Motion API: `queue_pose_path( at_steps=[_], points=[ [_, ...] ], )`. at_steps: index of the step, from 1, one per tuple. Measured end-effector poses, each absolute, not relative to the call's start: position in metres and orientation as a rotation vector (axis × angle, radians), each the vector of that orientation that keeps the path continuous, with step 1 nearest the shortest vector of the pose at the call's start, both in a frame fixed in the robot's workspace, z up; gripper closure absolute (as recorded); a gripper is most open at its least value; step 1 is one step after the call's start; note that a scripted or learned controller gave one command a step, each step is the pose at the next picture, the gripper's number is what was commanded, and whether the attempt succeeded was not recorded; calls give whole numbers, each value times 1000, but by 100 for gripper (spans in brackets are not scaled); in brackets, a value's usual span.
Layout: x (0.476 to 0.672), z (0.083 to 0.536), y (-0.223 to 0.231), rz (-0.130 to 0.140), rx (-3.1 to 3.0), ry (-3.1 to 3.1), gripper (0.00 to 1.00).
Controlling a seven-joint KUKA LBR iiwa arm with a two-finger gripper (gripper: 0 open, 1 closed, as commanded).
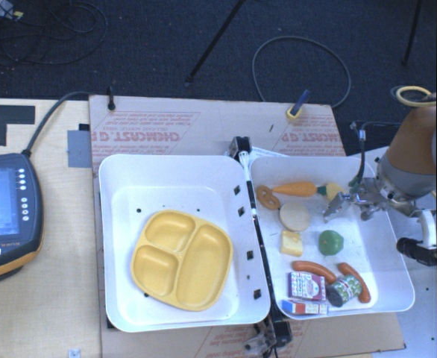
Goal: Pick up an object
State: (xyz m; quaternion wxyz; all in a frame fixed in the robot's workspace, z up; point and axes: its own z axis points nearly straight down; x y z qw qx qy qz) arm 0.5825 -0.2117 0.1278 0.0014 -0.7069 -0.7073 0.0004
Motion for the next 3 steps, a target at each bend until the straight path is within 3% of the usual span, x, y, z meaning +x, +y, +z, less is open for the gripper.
queue_pose_path(
  at_steps=[1, 2, 3],
  points=[
    [645, 83, -214, 3, -2216, -2221, 0],
    [565, 87, -176, 1, -2223, -2215, 0],
    [567, 94, -177, 0, -2219, -2210, 100]
  ],
)
